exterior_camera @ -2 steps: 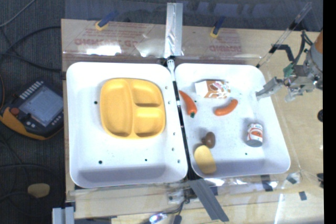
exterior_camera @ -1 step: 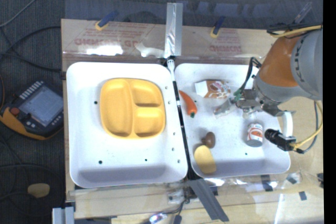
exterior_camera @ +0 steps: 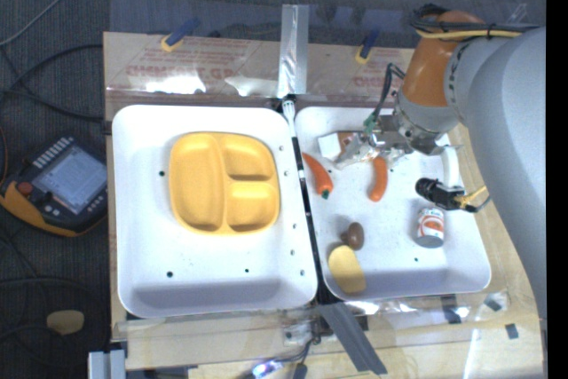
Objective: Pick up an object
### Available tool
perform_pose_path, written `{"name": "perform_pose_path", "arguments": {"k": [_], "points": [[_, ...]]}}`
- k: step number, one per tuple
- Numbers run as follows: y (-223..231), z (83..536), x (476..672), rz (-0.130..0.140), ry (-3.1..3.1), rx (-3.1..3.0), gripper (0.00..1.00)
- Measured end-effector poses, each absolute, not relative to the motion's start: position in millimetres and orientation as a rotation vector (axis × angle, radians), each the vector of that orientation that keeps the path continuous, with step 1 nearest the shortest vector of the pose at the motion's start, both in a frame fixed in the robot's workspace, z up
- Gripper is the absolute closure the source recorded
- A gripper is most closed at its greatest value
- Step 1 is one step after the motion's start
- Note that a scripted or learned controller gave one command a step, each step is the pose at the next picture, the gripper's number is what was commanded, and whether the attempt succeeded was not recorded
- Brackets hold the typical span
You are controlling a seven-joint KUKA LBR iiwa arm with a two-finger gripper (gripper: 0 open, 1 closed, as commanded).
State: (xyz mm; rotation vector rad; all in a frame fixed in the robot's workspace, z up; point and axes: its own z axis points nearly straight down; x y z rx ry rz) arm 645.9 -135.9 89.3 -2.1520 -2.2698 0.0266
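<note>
Wooden bench (exterior_camera: 133, 58) bearing two shallow white bins. Left bin (exterior_camera: 142, 271) holding yellow divided plastic tray (exterior_camera: 224, 182). Right bin (exterior_camera: 461, 275) holding orange carrot-shaped toy (exterior_camera: 317, 174), orange sausage-shaped toy (exterior_camera: 379, 178), brown oval nut (exterior_camera: 355, 235), yellow rounded piece (exterior_camera: 345, 269), small white-and-red can (exterior_camera: 430, 225). Gripper (exterior_camera: 368, 145) hovering at far side of right bin, just above sausage toy; finger state: cannot tell.

- A bench (exterior_camera: 133, 49) with a brown top is seen across the middle of the frame.
- Two white bins are set on it side by side: left bin (exterior_camera: 142, 262), right bin (exterior_camera: 461, 266), rims touching at centre.
</note>
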Motion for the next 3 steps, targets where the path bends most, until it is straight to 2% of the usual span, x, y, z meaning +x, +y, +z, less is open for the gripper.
{"name": "perform_pose_path", "arguments": {"k": [1, 2, 3], "points": [[-137, 98, 645.8, 0.029, -2.270, -2.156, 1.00], [-85, 230, 625.2, 0.000, -2.390, -2.041, 1.00], [-90, 183, 668.1, 0.004, -2.293, -2.145, 1.00]]}}
